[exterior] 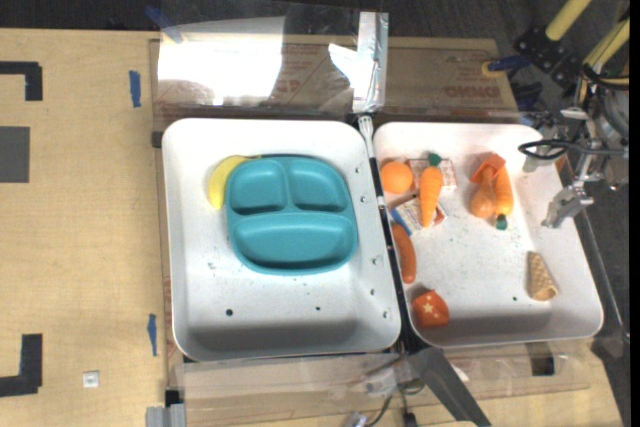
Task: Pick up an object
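We take the step in hand to be the approach: the gripper sits at the right rim of the right bin, and we cannot tell whether it is open or closed; nothing shows in its grasp. The pickable toys lie in that bin. The carrot, the orange and a small box crowd together at the far left, touching, so a clean grip there looks hard. We would favour the tomato near the front, or the brown cone-like piece by the right wall, though that one hugs the rim. The bin's middle floor gives room to descend. The left bin holds a teal divided plate over a yellow item.
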{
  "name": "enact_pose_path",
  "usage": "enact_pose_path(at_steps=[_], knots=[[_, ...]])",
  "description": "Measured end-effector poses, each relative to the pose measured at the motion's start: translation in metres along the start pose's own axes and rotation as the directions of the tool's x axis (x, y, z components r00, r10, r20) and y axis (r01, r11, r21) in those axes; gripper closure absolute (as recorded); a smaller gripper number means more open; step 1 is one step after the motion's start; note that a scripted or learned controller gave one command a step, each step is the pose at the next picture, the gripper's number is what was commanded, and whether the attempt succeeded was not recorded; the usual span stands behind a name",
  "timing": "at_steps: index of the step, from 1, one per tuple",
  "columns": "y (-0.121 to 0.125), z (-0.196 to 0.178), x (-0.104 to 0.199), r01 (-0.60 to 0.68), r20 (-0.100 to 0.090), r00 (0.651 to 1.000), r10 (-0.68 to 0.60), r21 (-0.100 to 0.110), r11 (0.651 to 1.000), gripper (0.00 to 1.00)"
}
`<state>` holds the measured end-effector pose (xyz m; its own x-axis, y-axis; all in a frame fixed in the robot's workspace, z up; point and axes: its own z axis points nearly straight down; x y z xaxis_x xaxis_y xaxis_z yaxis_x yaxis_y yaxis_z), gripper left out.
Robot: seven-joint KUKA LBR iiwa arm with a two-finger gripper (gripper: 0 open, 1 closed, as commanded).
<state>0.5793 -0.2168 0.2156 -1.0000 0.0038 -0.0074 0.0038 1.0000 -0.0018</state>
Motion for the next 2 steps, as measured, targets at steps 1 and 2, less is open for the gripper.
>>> enact_pose_path(at_steps=[1,2], knots=[[-0.006,0.125,-0.033,0.083,0.008,0.997,-0.083,0.003,0.997,0.00],[-0.003,0.113,-0.037,0.087,0.017,0.996,-0.087,0.004,0.996,1.00]])
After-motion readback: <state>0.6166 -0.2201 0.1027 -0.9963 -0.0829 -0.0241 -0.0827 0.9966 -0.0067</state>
